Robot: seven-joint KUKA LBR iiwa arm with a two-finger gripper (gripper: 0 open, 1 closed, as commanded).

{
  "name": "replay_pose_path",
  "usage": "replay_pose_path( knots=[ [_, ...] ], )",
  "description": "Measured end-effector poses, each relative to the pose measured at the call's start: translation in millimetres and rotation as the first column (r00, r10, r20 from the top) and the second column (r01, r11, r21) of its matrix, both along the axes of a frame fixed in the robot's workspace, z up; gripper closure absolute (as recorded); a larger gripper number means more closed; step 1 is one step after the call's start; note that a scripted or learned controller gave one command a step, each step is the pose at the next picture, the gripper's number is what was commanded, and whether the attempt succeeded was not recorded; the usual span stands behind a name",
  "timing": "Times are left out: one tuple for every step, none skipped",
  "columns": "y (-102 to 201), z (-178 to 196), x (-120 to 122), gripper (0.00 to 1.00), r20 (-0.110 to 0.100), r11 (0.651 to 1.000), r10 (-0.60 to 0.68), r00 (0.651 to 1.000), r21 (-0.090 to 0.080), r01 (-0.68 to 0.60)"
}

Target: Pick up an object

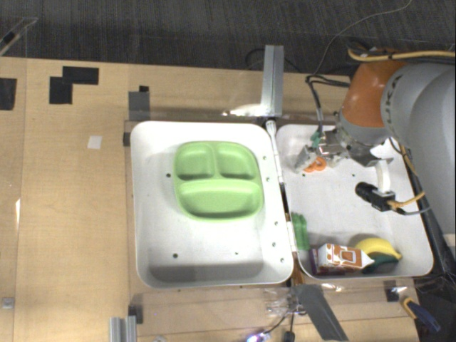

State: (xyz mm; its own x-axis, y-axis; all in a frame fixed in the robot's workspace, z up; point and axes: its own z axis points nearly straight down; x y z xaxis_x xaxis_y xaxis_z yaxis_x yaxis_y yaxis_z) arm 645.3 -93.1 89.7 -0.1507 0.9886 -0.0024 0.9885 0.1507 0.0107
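My gripper (314, 155) is low over the far left corner of the right bin (420, 266), reaching in from the right. A small orange object (315, 166) sits right at its tip, touching or nearly touching it; I cannot tell if it is held. Along the bin's near wall lie a brown and white carton (340, 258) and a yellow banana (377, 247), with a dark green thing (385, 263) under the banana. A small green item (299, 231) lies against the bin's left wall.
The left bin (153, 262) holds a green divided plate (216, 179) near its middle. A raised rim (281, 191) separates the two bins. The grey arm with its orange band (367, 95) covers the right bin's far right corner.
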Motion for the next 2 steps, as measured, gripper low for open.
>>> replay_pose_path(
  knots=[
    [2, 13, 3, 1.0, 0.009, 1.0, 0.002, 1.0, 0.001, -0.002],
    [84, 98, 19, 1.0, -0.003, 1.0, -0.024, 1.0, 0.002, 0.024]
  ],
)
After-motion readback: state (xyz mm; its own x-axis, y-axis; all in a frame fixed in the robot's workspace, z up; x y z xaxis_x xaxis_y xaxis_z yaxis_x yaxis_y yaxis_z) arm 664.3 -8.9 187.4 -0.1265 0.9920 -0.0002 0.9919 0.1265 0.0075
